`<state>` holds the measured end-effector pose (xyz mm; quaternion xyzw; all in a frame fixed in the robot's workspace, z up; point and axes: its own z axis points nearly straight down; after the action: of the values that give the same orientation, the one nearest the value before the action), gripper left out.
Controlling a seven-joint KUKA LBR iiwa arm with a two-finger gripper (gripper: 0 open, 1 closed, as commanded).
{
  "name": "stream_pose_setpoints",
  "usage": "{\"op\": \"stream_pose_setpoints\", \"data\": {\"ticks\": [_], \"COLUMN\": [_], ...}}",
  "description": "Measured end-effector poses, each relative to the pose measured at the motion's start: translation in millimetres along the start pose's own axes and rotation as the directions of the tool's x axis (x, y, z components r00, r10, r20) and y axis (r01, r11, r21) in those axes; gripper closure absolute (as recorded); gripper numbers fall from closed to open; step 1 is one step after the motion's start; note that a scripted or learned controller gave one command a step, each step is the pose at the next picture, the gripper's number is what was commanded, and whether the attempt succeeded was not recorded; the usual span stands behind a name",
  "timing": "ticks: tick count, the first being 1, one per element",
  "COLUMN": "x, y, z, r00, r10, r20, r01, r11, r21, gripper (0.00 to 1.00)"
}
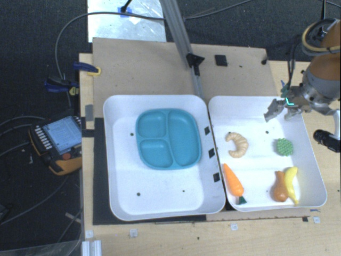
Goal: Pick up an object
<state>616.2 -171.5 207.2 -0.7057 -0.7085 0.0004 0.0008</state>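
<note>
Over the right white bin's (250, 111) upper right corner hangs the grey pincer (278, 110), empty; whether it is released or clenched, I cannot tell. Below lie a tan croissant (237, 144), knobbly green ball (284, 147), orange carrot (233, 181) and yellow banana (292, 184).

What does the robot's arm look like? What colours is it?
The arm comes in from the right. It is grey and rounded, with an orange band above the wrist. At its end sits the tool, made of grey metal, with a tiny blue-green light glowing on it. Thin dark cables run along beside the arm.
</note>
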Motion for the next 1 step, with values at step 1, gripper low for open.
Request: {"op": "stream_pose_setpoints", "data": {"ticks": [1], "x": [0.0], "y": [1.0], "z": [-1.8], "r00": [1.000], "r10": [-0.001], "r20": [0.001], "r01": [0.001], "r11": [1.000], "r21": [-0.004], "gripper": [0.00]}}
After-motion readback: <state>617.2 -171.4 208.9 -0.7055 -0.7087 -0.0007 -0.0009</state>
